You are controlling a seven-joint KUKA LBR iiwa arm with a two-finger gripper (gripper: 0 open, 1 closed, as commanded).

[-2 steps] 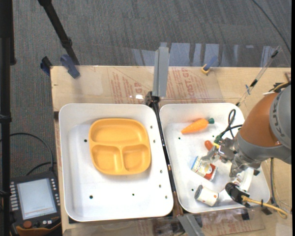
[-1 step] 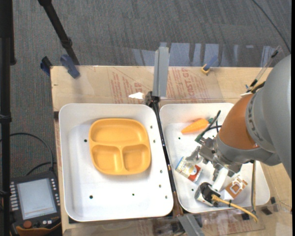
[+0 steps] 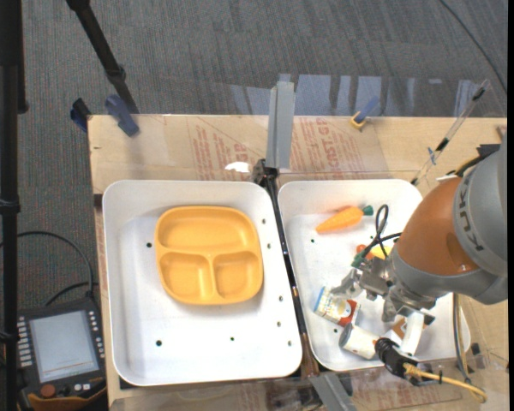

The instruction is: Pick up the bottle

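A small white bottle (image 3: 334, 306) with a blue and red label lies on its side near the front left of the right bin (image 3: 300, 197). My gripper (image 3: 362, 282) hangs low over the bin, just right of and behind the bottle, close to it. The grey wrist and the orange band (image 3: 435, 228) cover what lies beneath them. Nothing shows between the gripper's fingers.
An orange carrot (image 3: 341, 219) lies at the back of the right bin. A yellow thing (image 3: 378, 251) peeks out beside the wrist, and a white object (image 3: 356, 342) lies by the front wall. The left bin (image 3: 128, 315) holds a yellow divided plate (image 3: 209, 253).
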